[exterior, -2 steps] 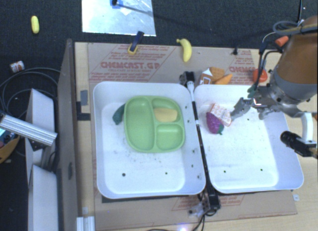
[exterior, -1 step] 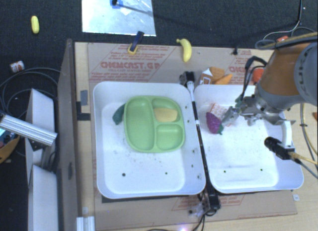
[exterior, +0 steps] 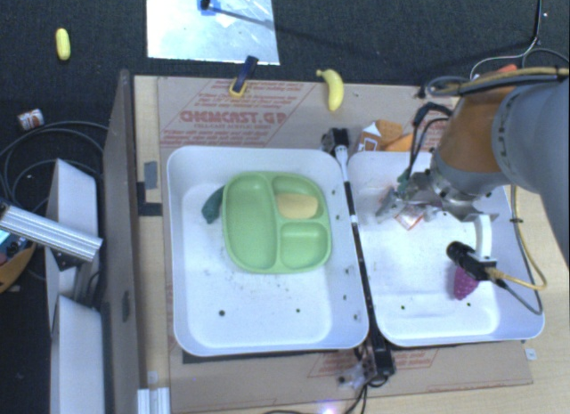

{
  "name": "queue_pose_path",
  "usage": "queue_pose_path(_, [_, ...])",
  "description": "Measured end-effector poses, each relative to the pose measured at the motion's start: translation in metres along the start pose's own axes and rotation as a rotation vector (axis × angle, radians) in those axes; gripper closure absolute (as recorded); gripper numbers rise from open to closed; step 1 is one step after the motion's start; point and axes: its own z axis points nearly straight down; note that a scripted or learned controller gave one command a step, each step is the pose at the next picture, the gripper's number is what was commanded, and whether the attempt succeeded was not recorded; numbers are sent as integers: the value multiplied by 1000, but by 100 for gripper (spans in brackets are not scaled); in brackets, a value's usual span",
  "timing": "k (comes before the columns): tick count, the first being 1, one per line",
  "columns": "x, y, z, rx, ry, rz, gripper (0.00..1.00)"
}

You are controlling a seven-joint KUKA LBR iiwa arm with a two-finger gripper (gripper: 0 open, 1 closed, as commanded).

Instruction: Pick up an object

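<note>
My gripper (exterior: pixel 398 202) hangs low over the back left part of the right bin (exterior: pixel 419 314), below the grey arm and its orange band. A small red and white object (exterior: pixel 410 219) lies right under or against it; whether it is held is not visible. A magenta object (exterior: pixel 463 282) lies near the right bin's right wall. In the left bin (exterior: pixel 205 314) sits a green divided plate (exterior: pixel 267 234) with a yellow piece (exterior: pixel 298 204) in its back right compartment. A dark green object (exterior: pixel 212 205) rests against the plate's left rim.
A black cable end (exterior: pixel 467 255) hangs from the arm above the magenta object. An orange and white item (exterior: pixel 385 134) and a yellow banana (exterior: pixel 333 90) lie behind the bins on the board. A black divider (exterior: pixel 353 225) runs between the bins.
</note>
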Motion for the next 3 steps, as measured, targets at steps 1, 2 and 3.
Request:
queue_pose_path(1, [-27,33,-2,4,-1,2,0])
queue_pose_path(2, [-27,41,14,2,2,-3,0])
queue_pose_path(3, [-42,50,6,4,0,1,0])
